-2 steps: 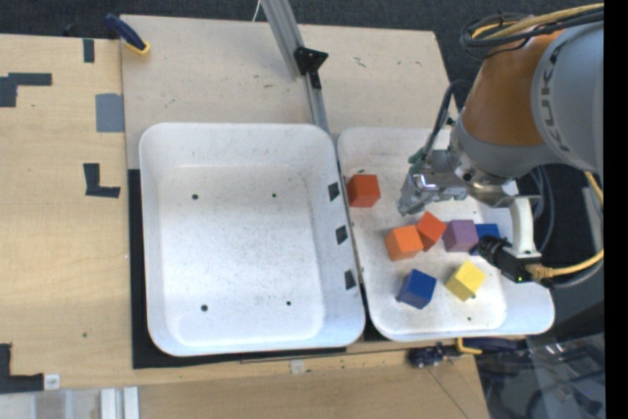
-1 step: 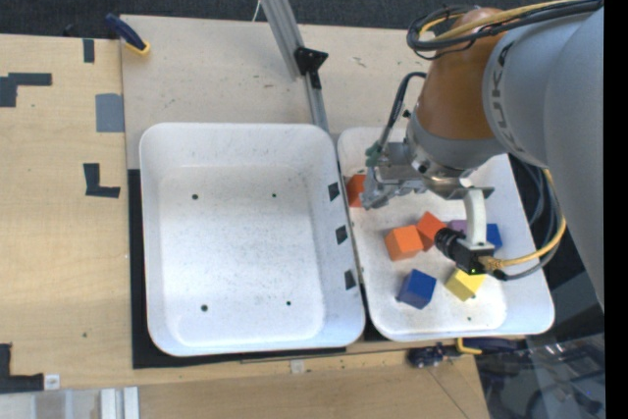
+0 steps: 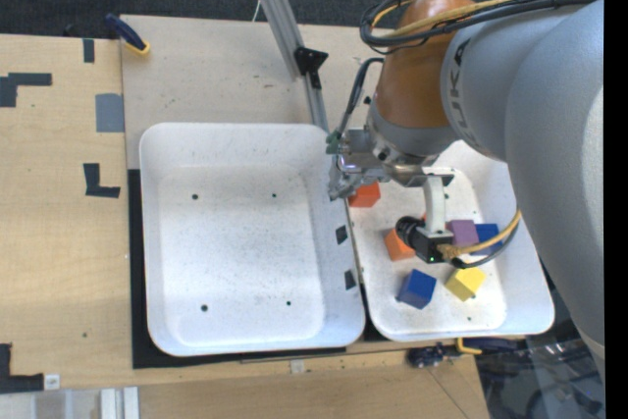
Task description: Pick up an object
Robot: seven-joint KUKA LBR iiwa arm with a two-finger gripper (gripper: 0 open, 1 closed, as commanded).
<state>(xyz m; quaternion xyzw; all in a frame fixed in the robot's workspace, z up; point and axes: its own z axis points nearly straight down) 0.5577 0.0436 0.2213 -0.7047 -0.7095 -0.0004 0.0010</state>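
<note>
While the big grey arm with the orange band [image 3: 432, 54] leans in from the right, its wrist hangs low over the seam between the two shallow white bins. The gripper [image 3: 350, 179] sits at the inner top corner of the right-hand bin [image 3: 510, 314], just above the raised edge where the two bins meet. From where I stand, the metal parts at its tip blur together, so I cannot tell whether it is spread or closed, or whether it has anything in its grasp.

Just beside the tip, on its lower right, lies a small red-orange block [image 3: 366, 196], either touching the gripper or very nearly so. The other pieces are scattered lower in the same bin: an orange block [image 3: 397, 247], a purple block [image 3: 463, 233], a blue cube [image 3: 417, 288] and a yellow block [image 3: 465, 283]. Yellow and black cables [image 3: 491, 245] loop down from the arm over the purple piece.

The left-hand bin [image 3: 235, 240] shows a bare white floor speckled with dark marks. A slanted grey metal pole [image 3: 278, 5] runs from the top of the view down towards the gripper. Beneath everything is the pale wooden bench [image 3: 59, 240], with a few dark tape patches on its left side.
</note>
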